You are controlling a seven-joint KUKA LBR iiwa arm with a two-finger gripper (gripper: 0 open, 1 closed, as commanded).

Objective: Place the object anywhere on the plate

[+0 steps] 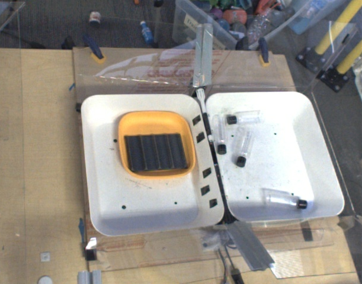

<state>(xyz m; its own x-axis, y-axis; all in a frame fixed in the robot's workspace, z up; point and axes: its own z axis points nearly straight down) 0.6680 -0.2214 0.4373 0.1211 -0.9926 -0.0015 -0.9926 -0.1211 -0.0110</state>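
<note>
Wooden bench (26, 158); toy-filled tub (240, 7) on grey floor (50, 10).

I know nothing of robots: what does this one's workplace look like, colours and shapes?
On a tan bench, the shallow white left bin holds a rounded orange plate with a dark ribbed slab; the matching right bin holds clear tubes with black caps.

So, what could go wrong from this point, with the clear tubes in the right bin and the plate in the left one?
1. The clear tubes are see-through and round, so a grasp may slip or roll them away.
2. One tube lies against the divider between the bins, leaving little room for fingers.
3. The yellow plate already carries a dark ridged block, so a tube could roll off it.
</note>
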